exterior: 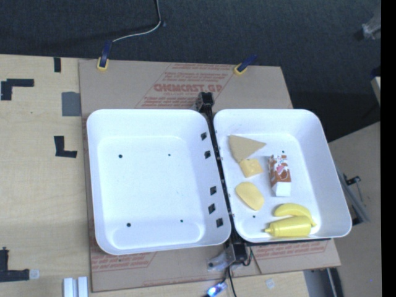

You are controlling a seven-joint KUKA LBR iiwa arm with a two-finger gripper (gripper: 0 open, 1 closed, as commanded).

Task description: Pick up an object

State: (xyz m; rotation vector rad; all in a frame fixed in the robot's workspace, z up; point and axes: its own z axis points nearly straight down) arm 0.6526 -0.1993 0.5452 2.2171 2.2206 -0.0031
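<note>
The right bin (pixel 309 129) holds several small objects. A tan cheese wedge (pixel 245 146) lies at its upper left, with a small yellow block (pixel 250 167) just below it. A yellow oval piece (pixel 250 195) sits lower down. A brown and white carton (pixel 279 174) lies to the right of these. Near the front rim rest a banana (pixel 292 211) and a yellow squeeze bottle (pixel 289 228), side by side and touching.
The left bin (pixel 148 178) adjoins the right one along a clipped centre seam (pixel 213 166). Both stand on a cardboard sheet (pixel 179 85) on the wooden bench. A cable (pixel 154 17) trails across the dark floor behind.
</note>
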